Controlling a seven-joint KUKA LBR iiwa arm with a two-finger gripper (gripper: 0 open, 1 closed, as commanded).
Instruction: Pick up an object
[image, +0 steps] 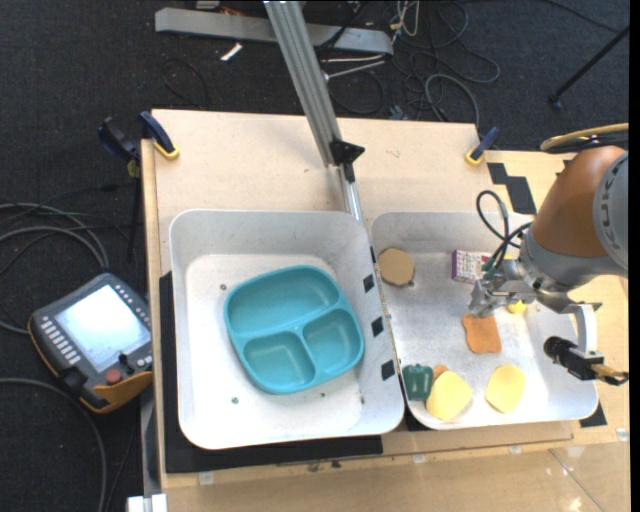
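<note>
My gripper (485, 303) hangs low in the right bin (440, 305), just above the top edge of an orange-brown flat piece (483, 337). The arm comes in from the right, its orange band beside the wrist. A small purple and white packet (466, 264) lies just behind the gripper. A round tan disc (396, 267) lies near the bin's left wall. Two yellow pieces (449, 395) (505, 388) and a green piece (416, 380) lie along the front of the bin. A small yellow bit (516, 308) peeks out beside the wrist.
The left bin (200, 300) holds a teal three-compartment tray (293, 327). A metal pole (310, 85) slants down to the divide between the bins. Yellow clamps (165, 150) (478, 154) sit at the bench's back corners. A teach pendant (90, 340) lies off the bench at left.
</note>
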